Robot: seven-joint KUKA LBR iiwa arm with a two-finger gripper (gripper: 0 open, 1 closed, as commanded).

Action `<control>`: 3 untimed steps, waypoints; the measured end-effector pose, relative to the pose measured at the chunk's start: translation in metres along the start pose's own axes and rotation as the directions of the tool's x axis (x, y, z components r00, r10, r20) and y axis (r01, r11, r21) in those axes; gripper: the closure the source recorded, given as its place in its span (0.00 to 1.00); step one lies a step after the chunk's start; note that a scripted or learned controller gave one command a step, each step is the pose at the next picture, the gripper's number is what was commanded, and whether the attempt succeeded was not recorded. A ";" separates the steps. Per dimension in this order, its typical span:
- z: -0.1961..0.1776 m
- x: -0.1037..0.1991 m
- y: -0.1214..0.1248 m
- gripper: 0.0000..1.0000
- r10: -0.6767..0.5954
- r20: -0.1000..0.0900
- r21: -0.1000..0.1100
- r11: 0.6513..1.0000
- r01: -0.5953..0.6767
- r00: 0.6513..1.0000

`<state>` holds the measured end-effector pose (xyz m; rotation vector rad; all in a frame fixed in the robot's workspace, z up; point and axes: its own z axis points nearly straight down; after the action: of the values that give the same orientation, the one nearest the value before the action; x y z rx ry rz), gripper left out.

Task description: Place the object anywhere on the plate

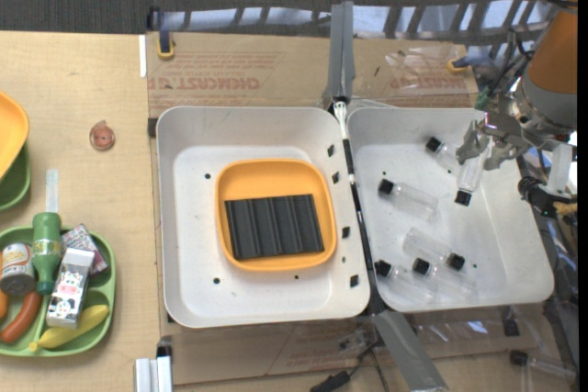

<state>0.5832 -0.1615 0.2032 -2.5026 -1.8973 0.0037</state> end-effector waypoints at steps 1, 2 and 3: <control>-0.010 -0.027 0.086 1.00 -0.064 0.001 0.000 0.998 0.064 0.998; -0.151 -0.026 0.086 1.00 -0.245 0.001 -0.002 0.970 0.245 0.970; -0.238 -0.031 0.087 1.00 -0.308 0.001 -0.001 0.951 0.308 0.951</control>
<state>0.6597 -0.2144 0.4410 -2.1769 -2.2658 0.0036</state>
